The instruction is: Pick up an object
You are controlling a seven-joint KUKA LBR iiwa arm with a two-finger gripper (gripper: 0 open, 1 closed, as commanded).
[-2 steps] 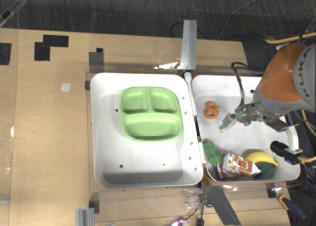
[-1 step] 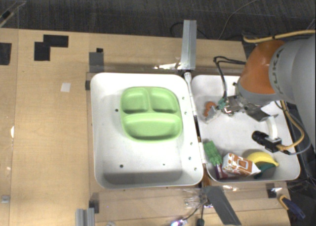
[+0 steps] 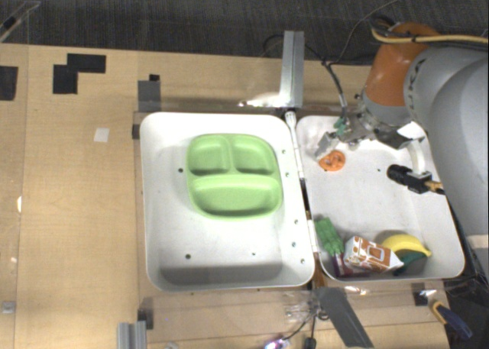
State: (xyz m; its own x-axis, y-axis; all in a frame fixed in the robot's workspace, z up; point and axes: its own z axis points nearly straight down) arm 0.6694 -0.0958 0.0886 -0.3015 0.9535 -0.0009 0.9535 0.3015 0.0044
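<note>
Orange object point(image 3: 332, 160) near right bin point(image 3: 451, 252) far edge; claw point(image 3: 341, 135) just above, grip unclear.

I could not read any text, number or brand. The small carton point(image 3: 370, 254) near the front edge of the right bin point(image 3: 382, 202) had a printed pattern in red and white, but its letters were too small and blurred for me to read.
</note>
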